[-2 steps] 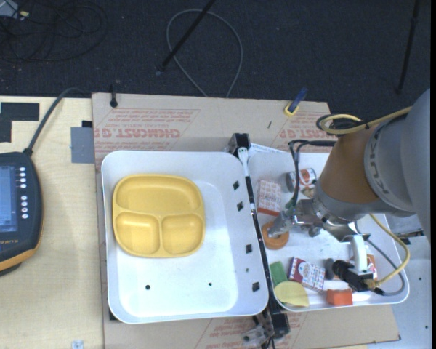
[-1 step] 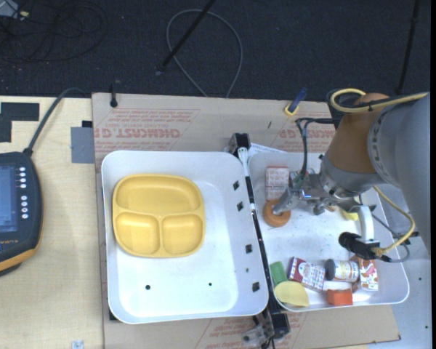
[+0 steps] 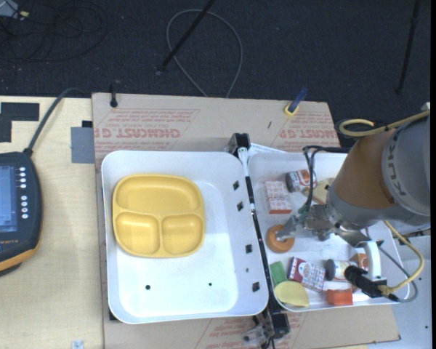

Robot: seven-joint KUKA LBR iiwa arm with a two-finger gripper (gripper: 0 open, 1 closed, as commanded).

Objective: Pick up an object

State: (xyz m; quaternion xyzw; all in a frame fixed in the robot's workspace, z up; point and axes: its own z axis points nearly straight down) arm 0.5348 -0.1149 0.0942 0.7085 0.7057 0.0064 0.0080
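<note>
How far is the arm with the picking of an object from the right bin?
Done: the gripper has reached into the right bin and is low beside the orange round object. In hand: nothing is visibly between its fingers. Left: to grasp an object and lift it. The yellow divided tray lies in the left bin.

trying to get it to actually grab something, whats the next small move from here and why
Probably a short descent straight onto the orange ring. The gripper hangs at that ring's right edge in the right bin, and nothing shows between its tips yet. The ring lies apart from the pink packet and the green block, so it looks like the least crowded target.
</note>
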